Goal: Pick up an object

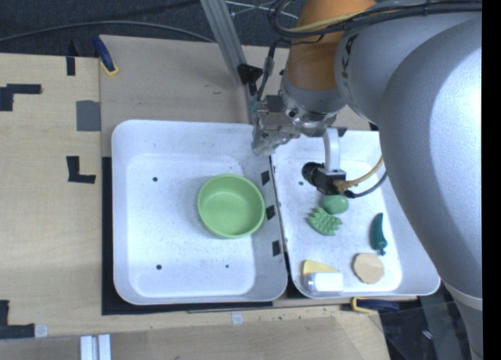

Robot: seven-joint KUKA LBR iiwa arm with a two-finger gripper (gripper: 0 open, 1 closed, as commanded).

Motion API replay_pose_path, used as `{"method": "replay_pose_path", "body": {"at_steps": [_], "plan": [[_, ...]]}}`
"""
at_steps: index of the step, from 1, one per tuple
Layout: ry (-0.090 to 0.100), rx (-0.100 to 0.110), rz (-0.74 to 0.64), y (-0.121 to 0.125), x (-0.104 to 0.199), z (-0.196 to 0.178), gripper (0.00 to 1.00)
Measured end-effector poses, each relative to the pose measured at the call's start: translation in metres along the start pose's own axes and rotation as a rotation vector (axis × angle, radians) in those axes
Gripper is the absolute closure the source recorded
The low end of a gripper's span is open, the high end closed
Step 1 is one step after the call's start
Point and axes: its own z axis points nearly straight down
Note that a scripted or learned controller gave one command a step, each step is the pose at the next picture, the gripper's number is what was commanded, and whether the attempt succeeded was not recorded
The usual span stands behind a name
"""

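pale wooden desk (47, 217) | black tape marks (77, 171) on its left | blue-and-yellow clamp (106, 57) at far edge | slanted grey metal bar (219, 26)

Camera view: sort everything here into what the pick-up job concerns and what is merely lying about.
Job: gripper; green bowl in the left bin; in the right bin, leafy green piece, round green piece, dark green pod, tan disc, yellow wedge, white block.
Lying about: blue and yellow clamp, black tape marks, grey patch, all on the bench outside the bins.
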Motion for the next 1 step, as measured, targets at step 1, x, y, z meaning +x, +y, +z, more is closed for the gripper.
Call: {"method": "replay_pose_path", "body": {"at_steps": [1], "plan": [[0.001, -0.002, -0.001, 0.0417, 0.0444, -0.0102, 1.0]]}}
